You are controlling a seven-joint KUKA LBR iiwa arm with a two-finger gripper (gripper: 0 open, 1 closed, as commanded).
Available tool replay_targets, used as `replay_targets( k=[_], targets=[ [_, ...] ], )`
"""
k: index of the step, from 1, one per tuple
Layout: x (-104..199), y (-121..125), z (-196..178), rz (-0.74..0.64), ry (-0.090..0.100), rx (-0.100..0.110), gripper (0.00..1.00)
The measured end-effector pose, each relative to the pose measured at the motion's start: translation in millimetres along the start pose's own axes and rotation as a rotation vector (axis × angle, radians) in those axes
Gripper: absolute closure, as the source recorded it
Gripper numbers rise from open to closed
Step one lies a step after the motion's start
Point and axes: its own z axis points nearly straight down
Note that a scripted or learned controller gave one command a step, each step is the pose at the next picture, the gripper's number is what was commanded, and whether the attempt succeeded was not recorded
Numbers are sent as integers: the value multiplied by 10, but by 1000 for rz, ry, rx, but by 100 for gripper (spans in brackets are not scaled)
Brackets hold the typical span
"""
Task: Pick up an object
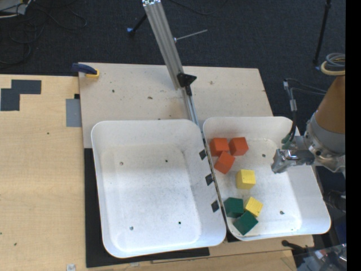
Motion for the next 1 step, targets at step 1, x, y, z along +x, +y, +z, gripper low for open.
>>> replay_targets(
  k=[1],
  targets=[
    [471, 161, -59, -3, 2, 6, 100]
  ],
)
